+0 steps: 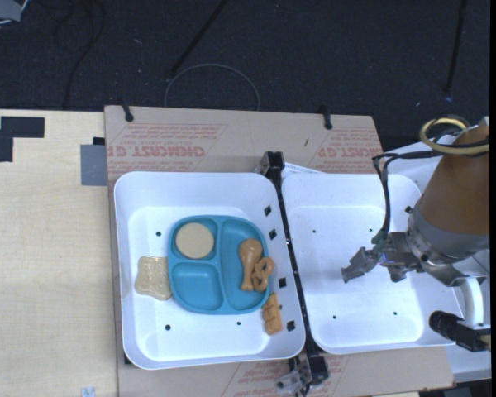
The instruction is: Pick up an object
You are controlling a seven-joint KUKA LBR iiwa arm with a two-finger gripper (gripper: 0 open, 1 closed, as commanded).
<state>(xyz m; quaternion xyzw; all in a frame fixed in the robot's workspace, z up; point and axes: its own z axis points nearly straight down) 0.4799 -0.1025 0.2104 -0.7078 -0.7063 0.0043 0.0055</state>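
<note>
The left bin holds a blue divided plate with a round tan cookie in one compartment and a brown drumstick and pretzel in another. A pale bread slice lies left of the plate, and a small orange-brown piece lies at its lower right. My gripper hangs over the middle of the right bin, apart from all these objects, with nothing visible between its fingers.
A black divider runs between the two bins. The arm's grey body with its orange band covers the right bin's right side. Cardboard lies under the bins, and wooden bench surface stretches left.
</note>
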